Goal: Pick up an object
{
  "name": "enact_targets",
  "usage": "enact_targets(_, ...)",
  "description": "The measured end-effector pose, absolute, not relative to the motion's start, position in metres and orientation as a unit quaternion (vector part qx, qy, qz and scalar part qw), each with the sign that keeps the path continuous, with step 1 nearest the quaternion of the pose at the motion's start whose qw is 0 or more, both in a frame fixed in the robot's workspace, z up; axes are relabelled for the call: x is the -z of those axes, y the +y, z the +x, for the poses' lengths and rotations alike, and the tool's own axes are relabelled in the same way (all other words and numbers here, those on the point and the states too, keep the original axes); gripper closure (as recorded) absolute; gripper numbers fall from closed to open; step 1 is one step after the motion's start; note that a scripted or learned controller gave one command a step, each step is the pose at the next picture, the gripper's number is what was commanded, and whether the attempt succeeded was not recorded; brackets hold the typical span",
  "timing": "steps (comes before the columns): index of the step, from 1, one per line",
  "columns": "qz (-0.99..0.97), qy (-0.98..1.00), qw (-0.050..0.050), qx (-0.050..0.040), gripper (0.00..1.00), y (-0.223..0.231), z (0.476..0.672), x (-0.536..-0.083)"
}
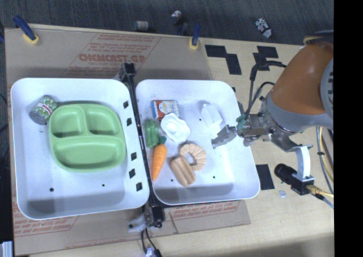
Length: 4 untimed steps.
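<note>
Over the right-hand bin point(244, 185), toward its right side, the gripper point(223, 137) hangs at the end of the grey arm point(300, 94), which reaches in from the right. Whether the pincer is open or closed cannot be told from this slanted view, and nothing is seen caught in it. The task names no particular object, so the likeliest candidates are those lying nearest. A pale, clear-looking piece point(211, 114) sits just up and to the left of the gripper, close beside it. A ring-shaped pastry point(194, 155) lies a little down and to the left, with a ridged tan bread piece point(182, 171) touching it on its lower left. Farther left are a white fried-egg shape point(174, 127), a small printed carton point(164, 108), a green vegetable point(151, 133) and a carrot point(159, 161), whose long axis runs nearly top to bottom along the bin's left wall. Every one of these lies to the left of the gripper, so the coming move probably calls for a short reach leftward and a descent, the pale piece and the pastry being the closest. The left-hand bin point(34, 205), holding a green divided tray point(87, 135) and a small can point(42, 109), is well apart from the gripper.
</note>
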<state>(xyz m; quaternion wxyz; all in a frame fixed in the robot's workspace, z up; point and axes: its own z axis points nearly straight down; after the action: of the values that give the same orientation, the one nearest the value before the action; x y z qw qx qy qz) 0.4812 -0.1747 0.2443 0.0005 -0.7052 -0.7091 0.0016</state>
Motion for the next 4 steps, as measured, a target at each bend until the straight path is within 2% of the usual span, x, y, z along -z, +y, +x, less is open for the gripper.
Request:
enact_targets(1, -0.705, -0.709, 0.001, -0.0014, 0.00, -0.212, 0.476, -0.227)
enact_targets(2, -0.705, -0.709, 0.001, -0.0003, 0.00, -0.211, 0.498, -0.101)
enact_targets(3, -0.704, -0.710, -0.002, 0.0014, 0.00, -0.209, 0.479, -0.095)
enact_targets(4, -0.703, -0.711, -0.002, 0.0003, 1.00, -0.209, 0.479, -0.104)
